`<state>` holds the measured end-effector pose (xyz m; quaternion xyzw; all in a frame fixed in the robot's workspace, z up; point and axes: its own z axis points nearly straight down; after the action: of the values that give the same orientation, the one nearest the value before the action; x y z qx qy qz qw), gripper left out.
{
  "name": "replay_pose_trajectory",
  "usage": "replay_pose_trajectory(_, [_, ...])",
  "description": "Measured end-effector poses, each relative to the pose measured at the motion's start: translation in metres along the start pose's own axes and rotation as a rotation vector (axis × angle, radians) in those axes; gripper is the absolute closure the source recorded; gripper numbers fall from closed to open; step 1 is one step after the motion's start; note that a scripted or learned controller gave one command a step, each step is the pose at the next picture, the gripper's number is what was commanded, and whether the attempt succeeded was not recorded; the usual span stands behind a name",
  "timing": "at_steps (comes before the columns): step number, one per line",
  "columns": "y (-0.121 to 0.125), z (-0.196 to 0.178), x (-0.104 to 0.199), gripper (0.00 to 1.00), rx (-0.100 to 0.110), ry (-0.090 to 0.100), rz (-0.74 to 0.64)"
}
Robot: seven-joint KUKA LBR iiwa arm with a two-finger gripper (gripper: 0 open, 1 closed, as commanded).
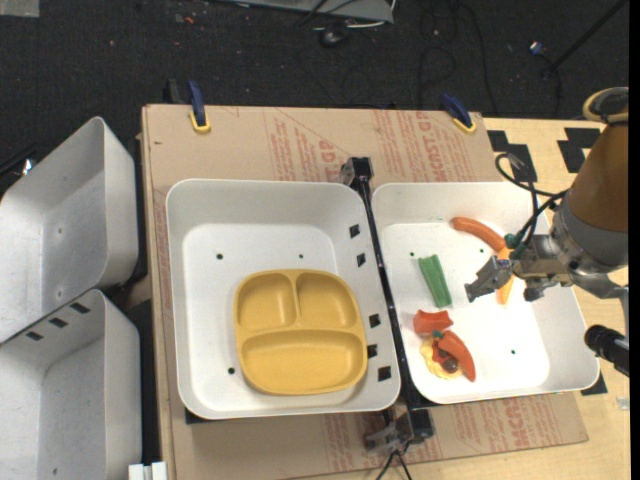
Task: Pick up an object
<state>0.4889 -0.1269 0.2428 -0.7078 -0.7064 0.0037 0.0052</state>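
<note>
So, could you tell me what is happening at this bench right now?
The arm reaches in from the right, its gripper low over the right bin, beside a small orange piece. Whether it holds anything cannot be told. Also in that bin are an orange sausage-shaped toy, a green block and a cluster of red and yellow pieces. The left bin holds a yellow divided tray.

Yellow three-compartment plastic tray (299,332) lying flat in left shallow white bin (190,298). Bins on brown cardboard sheet (290,143), held by two blue-and-yellow clamps (198,108) at far edge. Two spare white bins (65,208) stacked far left. Cables on dark floor (90,48).
</note>
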Motion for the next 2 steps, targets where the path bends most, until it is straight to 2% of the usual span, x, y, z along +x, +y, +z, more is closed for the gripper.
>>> replay_pose_trajectory(1, [0.002, -0.006, 0.0, 0.0, -0.012, -0.002, -0.003])
replay_pose_trajectory(2, [0.011, 0.049, -0.005, 0.0, -0.008, -0.001, 0.0])
